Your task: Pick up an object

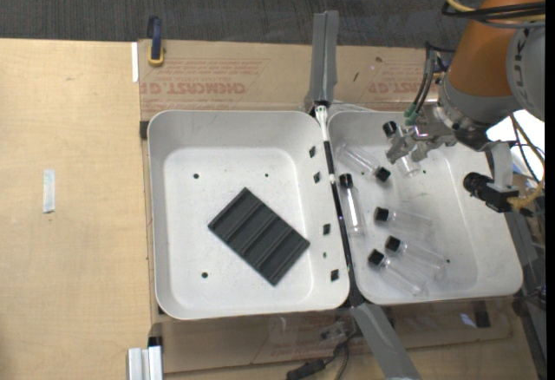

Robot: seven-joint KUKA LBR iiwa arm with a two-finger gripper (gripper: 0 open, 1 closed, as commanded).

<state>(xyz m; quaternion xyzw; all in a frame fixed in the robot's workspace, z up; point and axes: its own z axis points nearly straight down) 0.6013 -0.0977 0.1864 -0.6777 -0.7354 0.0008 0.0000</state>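
Observation:
A dark ribbed rectangular block lies at a slant in the left bin. The right bin holds several clear plastic vials with black caps: one along its left wall, one near the back, and others toward the front. My gripper hangs over the back of the right bin, close above the vials near its far wall. Nothing is visibly held by it.
A grey divider post rises between the bins at the back. Cardboard covers the bench to the left. Cables hang by the arm over the right bin's right side.

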